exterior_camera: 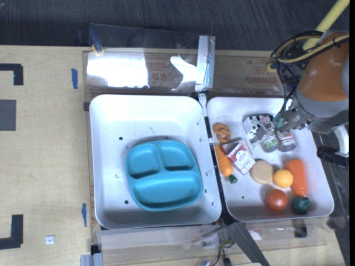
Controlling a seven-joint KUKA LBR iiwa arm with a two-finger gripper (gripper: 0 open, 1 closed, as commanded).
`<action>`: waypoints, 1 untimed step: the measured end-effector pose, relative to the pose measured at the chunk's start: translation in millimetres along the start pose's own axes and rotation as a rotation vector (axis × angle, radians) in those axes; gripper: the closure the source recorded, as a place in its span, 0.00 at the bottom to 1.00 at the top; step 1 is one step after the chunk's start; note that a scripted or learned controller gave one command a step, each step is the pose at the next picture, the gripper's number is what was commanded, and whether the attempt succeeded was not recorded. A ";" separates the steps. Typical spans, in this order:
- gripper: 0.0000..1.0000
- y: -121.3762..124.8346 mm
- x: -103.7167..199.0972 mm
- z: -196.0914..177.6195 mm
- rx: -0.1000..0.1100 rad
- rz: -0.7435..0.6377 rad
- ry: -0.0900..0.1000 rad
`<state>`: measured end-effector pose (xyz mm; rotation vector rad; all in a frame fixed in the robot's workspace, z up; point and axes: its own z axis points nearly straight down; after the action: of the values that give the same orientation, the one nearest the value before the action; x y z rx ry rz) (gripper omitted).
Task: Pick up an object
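A heap of small objects lies in the right bin (321,204): a pretzel (222,131), a carrot (224,163), a red packet (242,157), an orange ball (283,178) and a tomato (276,199). The pincer (280,127) hangs over the upper clutter; its state I cannot tell. The left bin (111,121) holds a blue divided plate (163,174).

arm (324,76): enters from right, orange band up | pincer (277,127): pointing down, low
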<state>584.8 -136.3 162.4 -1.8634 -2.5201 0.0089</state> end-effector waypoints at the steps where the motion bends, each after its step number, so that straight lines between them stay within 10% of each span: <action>1: 0.00 40.3 -53.5 56.2 -0.023 -0.090 -0.014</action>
<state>638.5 -175.7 105.7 -1.7613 -2.6221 -0.0069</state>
